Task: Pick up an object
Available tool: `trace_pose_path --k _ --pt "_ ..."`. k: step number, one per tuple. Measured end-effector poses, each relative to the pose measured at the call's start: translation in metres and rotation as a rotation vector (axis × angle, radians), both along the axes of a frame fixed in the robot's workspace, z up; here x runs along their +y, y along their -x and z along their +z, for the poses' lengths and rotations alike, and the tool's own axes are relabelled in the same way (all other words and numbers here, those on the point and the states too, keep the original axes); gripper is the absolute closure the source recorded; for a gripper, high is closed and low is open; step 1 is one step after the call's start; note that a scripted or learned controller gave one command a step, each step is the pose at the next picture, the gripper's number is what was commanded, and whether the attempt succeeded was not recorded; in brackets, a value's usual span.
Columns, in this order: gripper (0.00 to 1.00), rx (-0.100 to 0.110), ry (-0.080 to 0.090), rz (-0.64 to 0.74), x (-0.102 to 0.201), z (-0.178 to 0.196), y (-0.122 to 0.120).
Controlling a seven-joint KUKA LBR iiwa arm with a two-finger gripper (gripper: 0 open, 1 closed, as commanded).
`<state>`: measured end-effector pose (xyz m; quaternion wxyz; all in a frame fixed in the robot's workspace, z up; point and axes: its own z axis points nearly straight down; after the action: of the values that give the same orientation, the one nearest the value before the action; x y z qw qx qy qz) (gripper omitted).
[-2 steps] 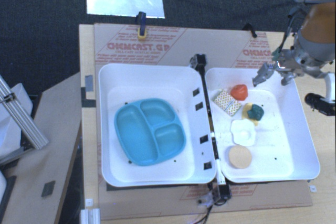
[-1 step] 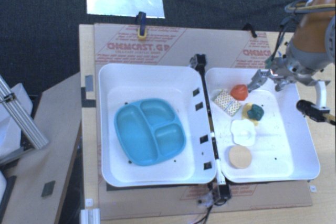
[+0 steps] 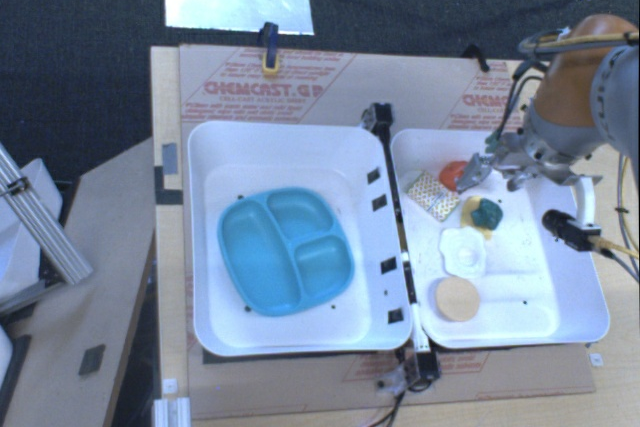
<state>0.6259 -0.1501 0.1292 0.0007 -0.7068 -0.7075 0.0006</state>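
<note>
The right bin (image 3: 575,310) holds several small things. A red piece (image 3: 453,175) lies near its back left, with a patterned yellow-white square (image 3: 432,196) beside it. A teal lump on a yellow piece (image 3: 486,213) sits mid-bin, a white fried-egg shape (image 3: 463,252) lies in front of it, and a tan round disc (image 3: 457,299) is nearest the front. My gripper (image 3: 477,171) hangs low over the bin's back, right beside the red piece and just above the teal lump. I see nothing held in it.
The left bin (image 3: 205,315) holds a blue divided plate (image 3: 287,249). A black clipped divider (image 3: 392,225) runs between the two bins. The grey arm with its orange band (image 3: 590,45) crosses the right bin's back right corner, and a black fitting (image 3: 566,229) juts over the bin's right side.
</note>
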Motion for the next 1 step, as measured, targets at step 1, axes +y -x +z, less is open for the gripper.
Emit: trace_pose_path --k 1 --pt "0.0 -0.008 -0.001 -0.001 0.0003 -0.0413 -0.003"
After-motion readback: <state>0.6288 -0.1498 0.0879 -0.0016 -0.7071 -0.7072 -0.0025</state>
